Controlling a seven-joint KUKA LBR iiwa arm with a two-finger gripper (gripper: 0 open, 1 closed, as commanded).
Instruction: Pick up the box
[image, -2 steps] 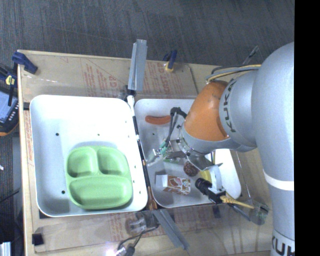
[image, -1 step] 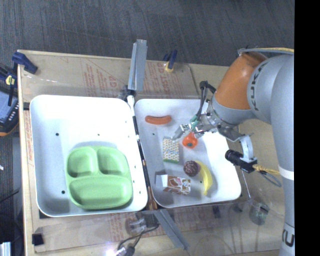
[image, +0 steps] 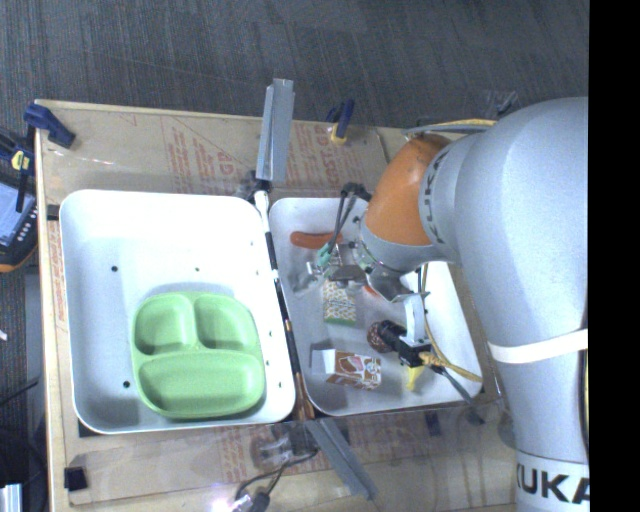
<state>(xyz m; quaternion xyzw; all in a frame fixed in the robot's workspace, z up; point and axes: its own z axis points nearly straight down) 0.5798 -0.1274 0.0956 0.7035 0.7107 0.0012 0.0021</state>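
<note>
A grey arm with an orange band (image: 405, 195) reaches over the right-hand shallow white bin (image: 300, 395), one of two standing side by side on the wooden worktop (image: 150, 150). Its gripper (image: 338, 262) hangs low inside this bin, in the half nearer the worktop's far edge. Metal parts crowd the view there, and I cannot tell whether the gripper is wide or narrow. Nothing can be seen held in it.

A small box with a green and white pattern (image: 340, 304) stands near the middle of the same bin. It is just beside the gripper on the side toward the worktop's near edge, and I cannot tell whether the two touch. A flat brown and white box (image: 358, 370) lies further toward the near edge, apart from the gripper, with a small grey block (image: 322, 357) just beside it on the side of the other bin. An orange-red oblong thing (image: 309, 240) lies near the bin's far wall.

The left-hand shallow white bin (image: 90, 230) holds a light green plastic plate with three compartments (image: 198, 355), lying flat toward the bin's near wall. Two blue clamps (image: 343, 116) grip the worktop's far edge.
</note>
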